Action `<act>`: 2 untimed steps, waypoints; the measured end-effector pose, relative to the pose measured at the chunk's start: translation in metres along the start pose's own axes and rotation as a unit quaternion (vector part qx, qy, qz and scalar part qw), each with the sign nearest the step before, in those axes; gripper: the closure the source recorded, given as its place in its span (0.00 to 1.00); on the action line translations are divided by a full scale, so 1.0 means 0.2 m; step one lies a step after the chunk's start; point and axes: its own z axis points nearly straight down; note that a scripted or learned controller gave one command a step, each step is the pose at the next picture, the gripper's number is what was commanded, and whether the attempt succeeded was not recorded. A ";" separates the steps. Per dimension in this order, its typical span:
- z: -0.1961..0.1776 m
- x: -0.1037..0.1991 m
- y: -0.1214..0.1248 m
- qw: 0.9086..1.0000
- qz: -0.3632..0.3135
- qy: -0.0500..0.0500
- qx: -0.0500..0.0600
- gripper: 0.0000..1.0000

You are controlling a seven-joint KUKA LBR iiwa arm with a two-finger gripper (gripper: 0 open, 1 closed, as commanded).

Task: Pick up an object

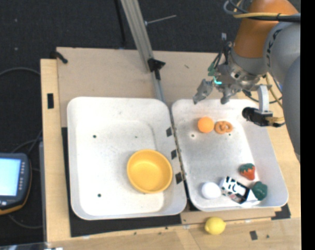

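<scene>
A lemon point(215, 226) lies nearest the camera on the tabletop point(110, 77), just outside the front edge of the right bin point(267, 155), so it sits beyond the tray that the arm works over. Inside that bin's front corner, a white ball point(210, 190), a black-and-white toy point(234, 189), a green piece point(259, 190) and a small red strawberry-like piece point(246, 170) crowd together, some touching; a grasp there would likely nudge a neighbour or close on two things at once. In the left bin point(84, 139) a yellow bowl point(149, 170) sits alone near the front right; its wide rim and smooth wall look hard for two fingers to pinch. Farther back in the right bin lie the likeliest targets: a round orange ball point(205, 124), plain and smooth, and just beside it an orange ring-shaped piece point(223, 126) that looks like a pretzel. The ball would probably roll away if the fingers meet it off centre, and the two sit so close that a descent may knock one into the other. Farthest back, the hand point(214, 91) hovers released over the bin's rear rim, fingers spread, grasping nothing, behind and above the orange pair.
</scene>
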 end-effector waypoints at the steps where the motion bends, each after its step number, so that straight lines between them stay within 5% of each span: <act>1: 0.31 0.00 -0.02 1.000 0.002 -0.001 0.002 0.00; 2: 0.53 0.00 -0.05 1.000 0.003 -0.001 0.002 0.00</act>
